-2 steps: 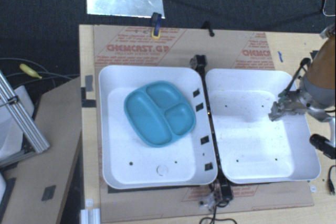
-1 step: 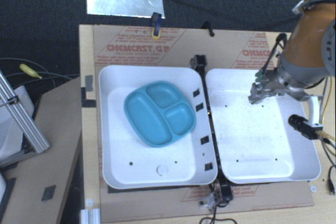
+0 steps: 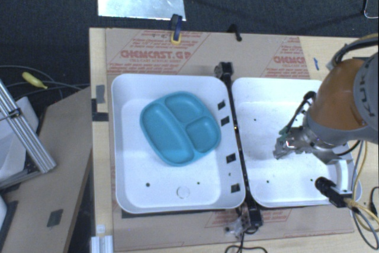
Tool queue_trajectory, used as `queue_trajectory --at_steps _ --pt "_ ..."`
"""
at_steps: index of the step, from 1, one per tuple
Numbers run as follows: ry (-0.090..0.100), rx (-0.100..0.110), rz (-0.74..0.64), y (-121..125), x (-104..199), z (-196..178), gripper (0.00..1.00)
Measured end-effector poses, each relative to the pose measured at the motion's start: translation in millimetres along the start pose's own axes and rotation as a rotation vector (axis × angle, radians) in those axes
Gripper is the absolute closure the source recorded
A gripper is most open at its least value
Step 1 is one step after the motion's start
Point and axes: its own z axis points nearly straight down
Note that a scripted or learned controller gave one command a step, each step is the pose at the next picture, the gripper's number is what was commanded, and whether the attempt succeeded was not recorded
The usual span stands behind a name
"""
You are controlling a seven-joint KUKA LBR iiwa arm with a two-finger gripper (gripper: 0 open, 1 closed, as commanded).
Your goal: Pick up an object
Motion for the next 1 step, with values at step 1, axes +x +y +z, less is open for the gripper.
queue_trajectory --at_steps 1 --pt "-0.002 -0.013 -0.009 -18.1 53.6 -57.2 1.0"
